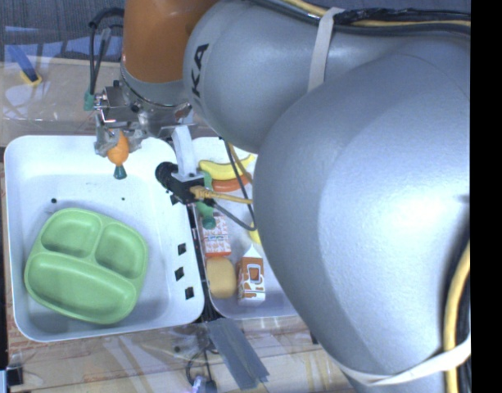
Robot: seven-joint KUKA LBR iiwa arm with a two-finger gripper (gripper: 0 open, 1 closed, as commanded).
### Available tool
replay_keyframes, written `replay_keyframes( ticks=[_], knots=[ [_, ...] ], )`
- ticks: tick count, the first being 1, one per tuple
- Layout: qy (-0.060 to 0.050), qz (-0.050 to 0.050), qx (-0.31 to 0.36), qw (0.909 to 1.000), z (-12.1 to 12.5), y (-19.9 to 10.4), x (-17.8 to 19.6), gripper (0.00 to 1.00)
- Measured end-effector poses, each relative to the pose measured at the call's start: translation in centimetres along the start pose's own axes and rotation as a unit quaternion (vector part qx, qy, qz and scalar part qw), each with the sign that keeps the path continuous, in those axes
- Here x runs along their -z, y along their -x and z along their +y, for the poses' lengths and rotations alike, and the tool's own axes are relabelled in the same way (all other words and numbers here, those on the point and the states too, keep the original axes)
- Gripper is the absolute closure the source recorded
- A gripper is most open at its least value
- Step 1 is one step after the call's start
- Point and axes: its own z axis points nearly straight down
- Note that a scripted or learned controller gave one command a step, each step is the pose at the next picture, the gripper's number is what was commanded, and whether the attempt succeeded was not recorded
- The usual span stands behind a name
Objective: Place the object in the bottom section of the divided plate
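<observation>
Gripper: I read the gripper [118,142] at about 10 o'clock in the view, over the far rim of the left bin [21,219]. Its fingers are closed around a small orange carrot-like object [118,150], which hangs point-down between them.

Object: Held in the air, above the bin floor, not touching the plate.

Plate: The green divided plate [85,264] lies in the left bin at about 8 o'clock. I see two smaller sections on its far side and one long section on its near side; I take the long near one to be the bottom section. All three look bare.

Progress: In my judgement the pick is done and the carry is under way. The placing is not yet done.

Remaining: Move the object toward 7 o'clock until it is over the long near section, lower it, and release.

Path: The bin floor between gripper and plate is bare, so I see nothing blocking the route. The two far sections lie on the way; a release too soon would land the object in the wrong one.

Surroundings: The right bin [234,305] holds a banana [222,170], a small carton [251,278], a yellowish block [220,277] and other items I cannot name. The grey arm [341,178] covers most of that bin.

Risk: The object is small and narrow, so it may roll on the curved plate.
</observation>
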Motion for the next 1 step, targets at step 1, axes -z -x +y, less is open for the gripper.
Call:
replay_keyframes(
  ticks=[1],
  knots=[
    [-0.002, 0.0, -0.005, 1.0, -7.51, -4.63, -0.3, 1.0]
  ],
)
